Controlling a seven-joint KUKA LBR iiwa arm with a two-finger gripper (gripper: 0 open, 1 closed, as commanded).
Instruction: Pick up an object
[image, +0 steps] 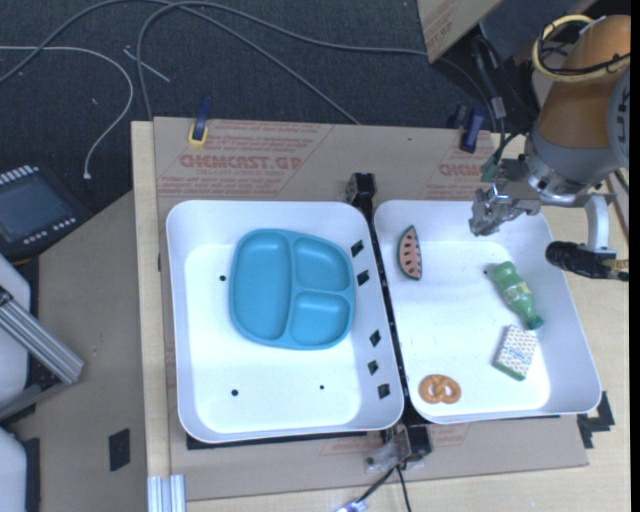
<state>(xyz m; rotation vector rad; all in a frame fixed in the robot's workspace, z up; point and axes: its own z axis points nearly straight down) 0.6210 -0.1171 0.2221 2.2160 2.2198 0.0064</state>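
The right bin (560, 400) holds a watermelon slice (409, 252) near its left wall, a green bottle (516, 293) lying at the right, a small patterned carton (516, 353) below the bottle, and a pretzel (439, 389) near the front. My gripper (490, 213) hangs over the bin's far edge, up and to the left of the green bottle and to the right of the watermelon slice. Nothing shows between it and the bin floor.
The left bin (200, 390) holds a blue divided plate (291, 289). A black clip divider (378, 300) runs between the bins. Cardboard backing lies behind them, with cables on the dark floor beyond. The arm's orange band (585, 80) is at the upper right.
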